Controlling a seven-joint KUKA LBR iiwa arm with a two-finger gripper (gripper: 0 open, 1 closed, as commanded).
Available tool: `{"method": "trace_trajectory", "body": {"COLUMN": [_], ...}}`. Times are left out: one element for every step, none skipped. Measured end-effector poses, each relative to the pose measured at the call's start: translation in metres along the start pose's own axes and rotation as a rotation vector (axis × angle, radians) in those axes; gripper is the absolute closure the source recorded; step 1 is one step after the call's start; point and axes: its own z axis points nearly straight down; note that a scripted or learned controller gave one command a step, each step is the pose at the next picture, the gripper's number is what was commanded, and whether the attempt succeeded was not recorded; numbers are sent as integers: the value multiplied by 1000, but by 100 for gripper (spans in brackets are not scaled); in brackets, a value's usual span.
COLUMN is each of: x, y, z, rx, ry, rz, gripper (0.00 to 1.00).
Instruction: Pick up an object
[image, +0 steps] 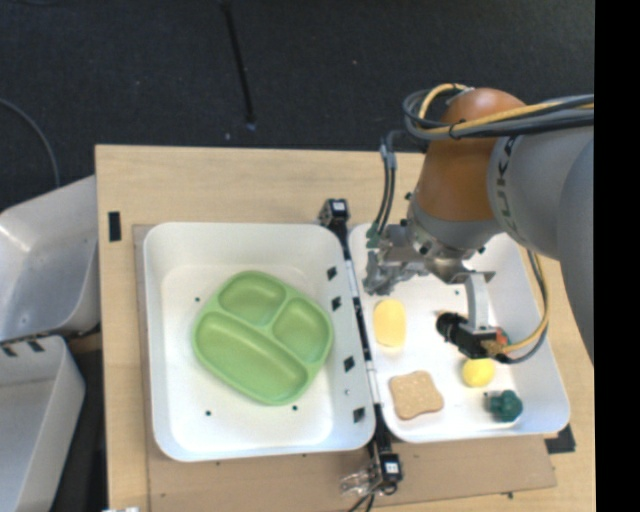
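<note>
Item: pale yellow oval toy food piece (389, 323), lying just below the two-finger gripper (385, 283), apart from it. Whether the gripper is spread or closed cannot be told. Advice: centring over the oval before descending. Nearby: tan toast-shaped slice (415, 394), further below.

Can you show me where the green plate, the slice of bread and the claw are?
Green plate (262, 337): camera view, divider ridge at its middle.
Slice of bread (415, 394): camera view, middle of the slice.
Claw (385, 280): camera view, between its fingertips, above the yellow oval piece (389, 324).
</note>
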Motion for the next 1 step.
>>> {"method": "trace_trajectory", "body": {"x": [40], "y": [-15], "z": [-12], "rx": [-1], "ry": [2], "rz": [-1], "gripper": [100]}}
